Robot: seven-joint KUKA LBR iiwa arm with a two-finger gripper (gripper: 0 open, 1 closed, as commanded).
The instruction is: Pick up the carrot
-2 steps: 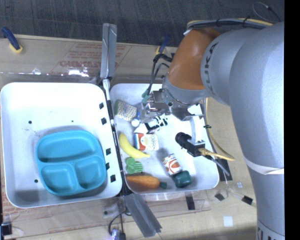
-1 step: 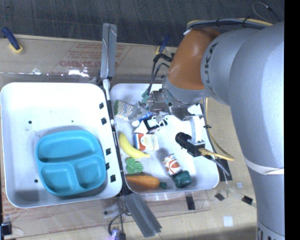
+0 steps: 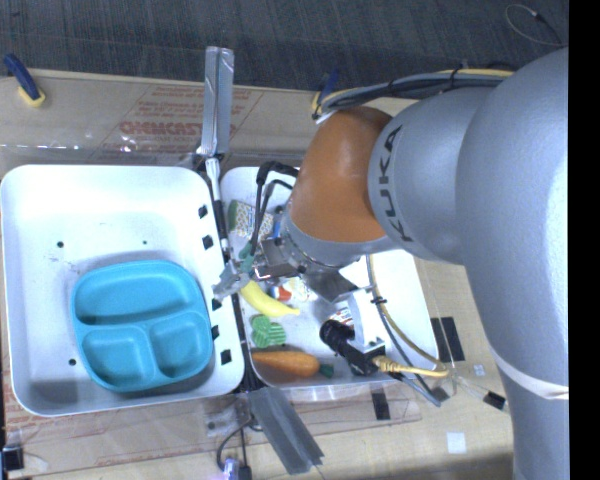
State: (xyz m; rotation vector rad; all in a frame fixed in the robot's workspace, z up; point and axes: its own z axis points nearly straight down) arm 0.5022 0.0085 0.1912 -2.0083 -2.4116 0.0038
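While our arm [image 3: 450, 188] hangs over the rt bin [image 3: 405, 278], we see the carrot [image 3: 286, 364] lying at that bin's near edge, w/ a banana [image 3: 263, 301] just beyond it, and can't tell if the gripper [image 3: 265, 258] fingers are apart or together.

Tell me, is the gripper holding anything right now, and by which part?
Cannot be told: the arm's wrist covers the gripper. The carrot lies free in the right bin, near its front edge, untouched.
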